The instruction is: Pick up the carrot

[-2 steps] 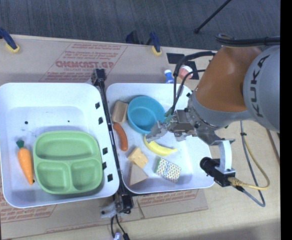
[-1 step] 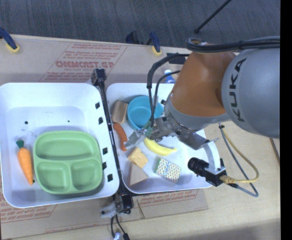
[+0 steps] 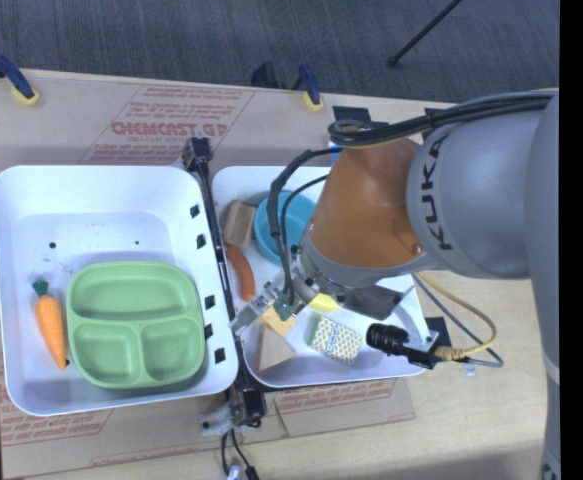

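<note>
The carrot (image 3: 50,328) is lying in the left bin (image 3: 21,198), just left of the green divided plate (image 3: 136,323). The gripper (image 3: 271,308) is hanging over the right bin (image 3: 271,373) beside a sausage (image 3: 241,271); its grip cannot be told, so reaching the carrot likely means crossing over.

Blue bowl (image 3: 271,230) half under arm (image 3: 391,208)

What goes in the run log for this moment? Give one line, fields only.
gripper: over right bin | carrot: lying in left bin, beside green plate | contact: none, carrot apart from gripper
</note>
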`<state>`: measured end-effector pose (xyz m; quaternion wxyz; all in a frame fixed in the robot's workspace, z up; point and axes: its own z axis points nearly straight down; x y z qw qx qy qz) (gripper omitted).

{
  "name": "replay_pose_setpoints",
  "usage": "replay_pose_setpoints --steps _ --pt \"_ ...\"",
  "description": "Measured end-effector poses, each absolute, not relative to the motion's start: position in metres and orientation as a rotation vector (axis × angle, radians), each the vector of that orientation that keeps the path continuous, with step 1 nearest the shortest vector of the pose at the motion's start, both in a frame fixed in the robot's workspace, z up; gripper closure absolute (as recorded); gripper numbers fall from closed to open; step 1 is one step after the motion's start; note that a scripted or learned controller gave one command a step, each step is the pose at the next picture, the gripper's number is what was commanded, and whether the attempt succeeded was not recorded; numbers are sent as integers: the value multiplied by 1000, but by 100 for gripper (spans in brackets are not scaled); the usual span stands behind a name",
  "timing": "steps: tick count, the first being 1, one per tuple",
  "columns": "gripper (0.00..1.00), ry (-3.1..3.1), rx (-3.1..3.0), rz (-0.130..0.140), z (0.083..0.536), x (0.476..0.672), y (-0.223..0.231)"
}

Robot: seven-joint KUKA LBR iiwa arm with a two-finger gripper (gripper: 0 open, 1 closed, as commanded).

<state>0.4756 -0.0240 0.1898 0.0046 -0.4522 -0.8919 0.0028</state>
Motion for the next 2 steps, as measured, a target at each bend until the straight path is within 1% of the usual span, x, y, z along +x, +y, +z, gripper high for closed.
replay_pose_setpoints --steps 1,2 --pt "0 -2959 -1053 7 192 512 -84" --pt "0 -2846 -1307 6 191 477 -24"
